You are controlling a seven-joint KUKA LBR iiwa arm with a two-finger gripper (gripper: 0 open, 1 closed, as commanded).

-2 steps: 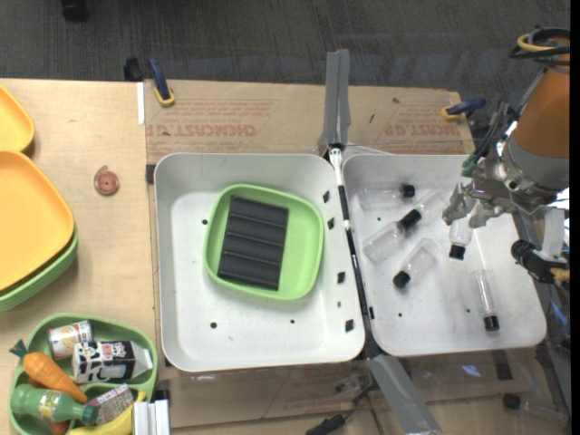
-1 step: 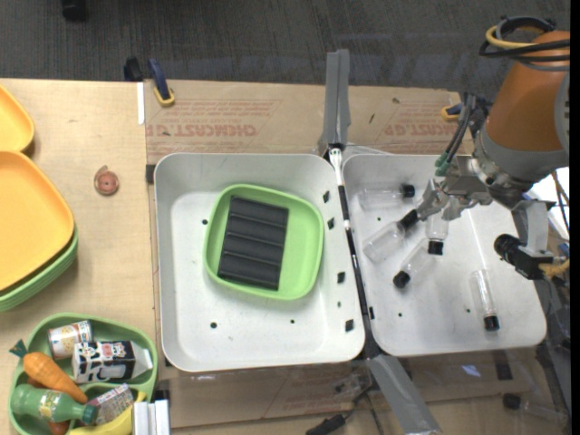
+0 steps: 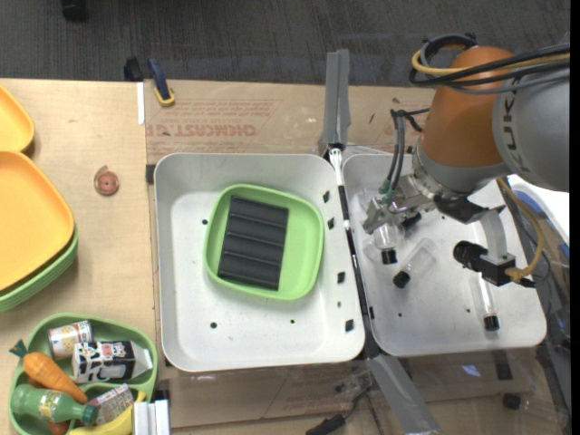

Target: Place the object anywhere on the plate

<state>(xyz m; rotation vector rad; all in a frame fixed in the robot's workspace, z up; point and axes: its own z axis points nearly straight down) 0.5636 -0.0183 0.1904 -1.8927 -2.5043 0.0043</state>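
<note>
Though printed upside down, reads CHEMCUTZ on cardboard (image 3: pixel 213 116). Dark ribbed slab (image 3: pixel 252 242) lying on green plate (image 3: pixel 308 216) in left bin (image 3: pixel 181 333). Tool (image 3: pixel 391 254) over right bin (image 3: pixel 535 315), apparently open, gripping nothing.

Tabletop (image 3: pixel 109 134): pale wood-look board, matt, smooth. Two bins (image 3: pixel 181 333): white plastic, smooth, faintly glossy. Plate (image 3: pixel 308 234): light green plastic, smooth, soft sheen. Object on the plate (image 3: pixel 254 241): black, matt, ribbed surface. Arm's band (image 3: pixel 462 107): orange, glossy; adjoining casing grey, satin. Hand (image 3: pixel 388 229): bare metal parts, shiny. Stacked dishes (image 3: pixel 32 216) at the left: yellow-orange plastic, smooth. Floor (image 3: pixel 272 16): dark grey carpet, rough.
</note>
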